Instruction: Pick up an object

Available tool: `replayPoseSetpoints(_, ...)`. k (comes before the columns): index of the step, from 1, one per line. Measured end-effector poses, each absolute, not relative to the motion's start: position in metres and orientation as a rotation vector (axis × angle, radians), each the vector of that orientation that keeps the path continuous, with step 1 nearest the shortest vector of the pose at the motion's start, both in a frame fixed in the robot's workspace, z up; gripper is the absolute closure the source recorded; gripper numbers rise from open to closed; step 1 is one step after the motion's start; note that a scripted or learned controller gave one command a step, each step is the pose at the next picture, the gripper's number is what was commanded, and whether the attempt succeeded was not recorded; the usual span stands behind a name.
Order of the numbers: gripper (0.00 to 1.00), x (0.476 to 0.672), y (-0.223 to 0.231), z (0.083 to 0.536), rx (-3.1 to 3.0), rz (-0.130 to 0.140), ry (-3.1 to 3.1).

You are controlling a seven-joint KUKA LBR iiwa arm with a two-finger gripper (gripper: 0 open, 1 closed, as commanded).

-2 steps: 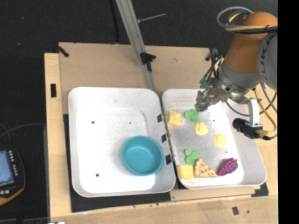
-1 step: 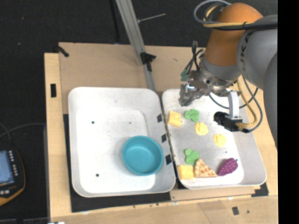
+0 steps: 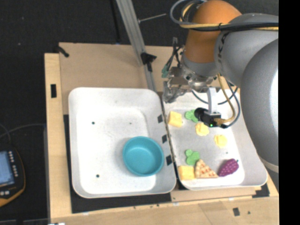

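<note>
1. The arm (image 3: 243, 69) reaches in from the right, its orange band (image 3: 211, 27) high above the far end of the right bin (image 3: 248, 172).
2. The end effector (image 3: 174, 92) hangs over the far left corner of the right bin, close to the rim where the two bins meet. Whether it is open or closed cannot be told; nothing is seen gripped in it.
3. The closest thing to it is a yellow block (image 3: 176, 120), lying in the right bin just in front of and below the end effector, apart from it.
4. A green leafy piece (image 3: 191, 116) lies just to the right of that block, and a small yellow piece (image 3: 202, 129) sits near it, further toward the middle of the bin.
5. Another pale yellow piece (image 3: 220, 140) lies to the right of the middle.
6. At the near end of the right bin, well apart from the end effector, lie a second green piece (image 3: 191, 157), a yellow cube (image 3: 186, 173), a pizza slice (image 3: 204, 169) touching the cube, and a purple bunch of grapes (image 3: 228, 167) to the right.
7. The left bin (image 3: 93, 107) holds a blue bowl (image 3: 142, 155), upright, toward its near right corner.
8. Both bins sit side by side on the tan worktop (image 3: 93, 64).
</note>
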State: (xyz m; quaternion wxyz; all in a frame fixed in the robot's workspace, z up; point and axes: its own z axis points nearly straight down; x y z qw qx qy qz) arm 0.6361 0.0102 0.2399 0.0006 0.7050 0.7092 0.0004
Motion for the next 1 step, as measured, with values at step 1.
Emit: replayPoseSetpoints(1, 1.00, 0.6660, 0.0560, 0.2314, 2.214, 0.003, 2.227)
